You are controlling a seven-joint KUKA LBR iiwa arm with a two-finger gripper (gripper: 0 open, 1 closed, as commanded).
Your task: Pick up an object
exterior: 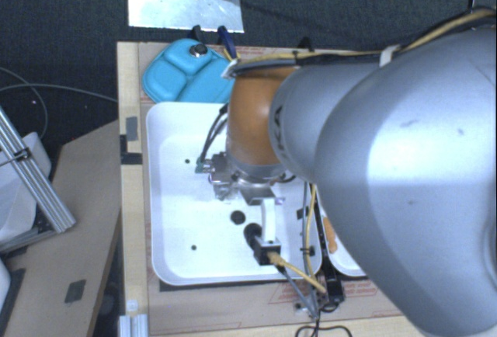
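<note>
Grey arm (404, 172) looms over the white bin (175, 203), its gripper (237, 189) in a state I cannot tell, just above a small dark object (238, 217) on the bin floor, probably light and stiff, best pinched across its width.

The surface (132, 196) is viewed from a single fixed camera mounted above, angled downward at a slant. The left white bin (175, 196) is seen nearly whole, while the right bin (345, 262) is largely covered by the grey arm (396, 165), which is caught close to the lens, entering from the frame's right.
</note>
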